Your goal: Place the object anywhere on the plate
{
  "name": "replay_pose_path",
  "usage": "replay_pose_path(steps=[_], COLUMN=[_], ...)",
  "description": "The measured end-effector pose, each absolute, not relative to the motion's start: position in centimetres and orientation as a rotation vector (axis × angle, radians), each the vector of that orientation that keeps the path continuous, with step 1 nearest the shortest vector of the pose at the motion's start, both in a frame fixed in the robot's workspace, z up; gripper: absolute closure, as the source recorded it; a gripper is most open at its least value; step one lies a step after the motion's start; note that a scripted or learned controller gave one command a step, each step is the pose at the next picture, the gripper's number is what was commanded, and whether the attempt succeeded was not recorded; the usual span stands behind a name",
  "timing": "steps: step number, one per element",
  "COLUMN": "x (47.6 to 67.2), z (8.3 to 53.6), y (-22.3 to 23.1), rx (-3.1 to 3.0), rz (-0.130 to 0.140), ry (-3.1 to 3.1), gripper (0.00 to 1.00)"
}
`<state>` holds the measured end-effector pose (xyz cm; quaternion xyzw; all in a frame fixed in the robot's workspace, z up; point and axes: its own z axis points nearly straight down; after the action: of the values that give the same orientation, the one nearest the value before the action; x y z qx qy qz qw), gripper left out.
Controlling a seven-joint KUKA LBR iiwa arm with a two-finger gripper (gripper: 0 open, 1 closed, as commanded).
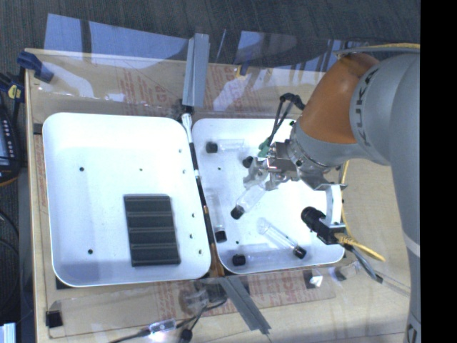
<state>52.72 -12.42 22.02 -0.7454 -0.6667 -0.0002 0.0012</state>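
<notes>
A dark ribbed rectangular plate lies flat in the left bin, toward its front. Several clear tubes with black caps lie in the right bin. One tube lies at a slant near the bin's middle, its cap toward the front left. My gripper hangs over the right bin, right at the upper end of that tube. Whether it touches the tube is unclear. Another tube lies to the front right, and a third rests along the front wall.
A further tube lies near the right bin's back left corner, and a black cap sits just left of the gripper. A ridge divides the two bins. The arm's orange band rises over the right bin's back right.
</notes>
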Motion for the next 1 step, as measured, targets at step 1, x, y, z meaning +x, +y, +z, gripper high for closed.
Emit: replay_pose_path(steps=[1], x=[57.62], z=[19.09], y=[-4.1], rx=[-2.336], rz=[0.006], ry=[-2.104], gripper=[1.0])
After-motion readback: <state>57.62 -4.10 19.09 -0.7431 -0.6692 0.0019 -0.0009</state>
